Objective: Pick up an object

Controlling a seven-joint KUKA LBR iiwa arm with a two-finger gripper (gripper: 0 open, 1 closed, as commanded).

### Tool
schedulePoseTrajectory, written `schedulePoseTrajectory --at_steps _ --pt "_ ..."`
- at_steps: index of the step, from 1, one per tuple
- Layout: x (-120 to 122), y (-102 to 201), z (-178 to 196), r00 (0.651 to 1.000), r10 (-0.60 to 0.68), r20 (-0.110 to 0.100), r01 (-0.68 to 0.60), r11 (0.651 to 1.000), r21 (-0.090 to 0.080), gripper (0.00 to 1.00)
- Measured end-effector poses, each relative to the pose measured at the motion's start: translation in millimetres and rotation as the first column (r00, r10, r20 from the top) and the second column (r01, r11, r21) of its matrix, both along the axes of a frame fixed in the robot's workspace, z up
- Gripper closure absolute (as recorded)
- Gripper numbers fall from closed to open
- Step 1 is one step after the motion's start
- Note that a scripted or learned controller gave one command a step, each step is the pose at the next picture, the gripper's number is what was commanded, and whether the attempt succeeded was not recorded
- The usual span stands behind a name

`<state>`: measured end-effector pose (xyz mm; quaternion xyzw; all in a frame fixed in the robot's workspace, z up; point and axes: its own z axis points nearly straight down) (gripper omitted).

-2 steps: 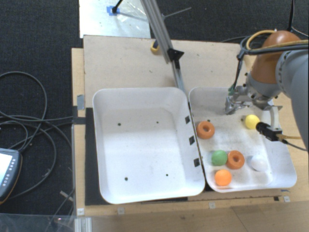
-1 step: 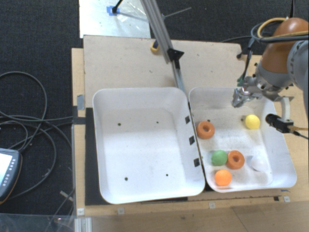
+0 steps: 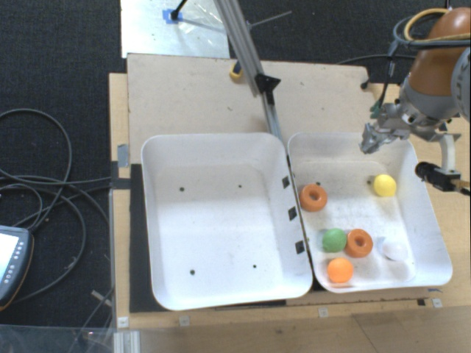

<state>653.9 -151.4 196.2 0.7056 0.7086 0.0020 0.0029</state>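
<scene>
The right bin (image 3: 423, 219) holds several small objects. A yellow ball (image 3: 384, 185) lies near its far right side. An orange ring (image 3: 314, 197) sits by the left wall. A green ball (image 3: 334, 240), a second orange ring (image 3: 359, 243), an orange ball (image 3: 339, 271) and a white ball (image 3: 395, 251) cluster at the near end. My gripper (image 3: 370, 143) hangs over the bin's far right corner, up and left of the yellow ball, with nothing visibly held.
The left bin (image 3: 213, 219) stands beside the right one, sharing a divider edge with black clips (image 3: 291, 213). A metal pole (image 3: 246, 46) slants across the back of the bench. Cables (image 3: 37, 190) and a pendant (image 3: 11, 259) lie on the floor at left.
</scene>
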Motion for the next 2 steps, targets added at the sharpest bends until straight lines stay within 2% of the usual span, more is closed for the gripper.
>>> schedulePoseTrajectory --at_steps 1,2 --pt "1.8 -0.4 52.2 1.000 0.001 0.002 -0.001 1.000 -0.001 1.00" --pt "-15.3 45.2 40.3 1.000 0.005 -0.007 -0.005 1.000 0.003 1.00"
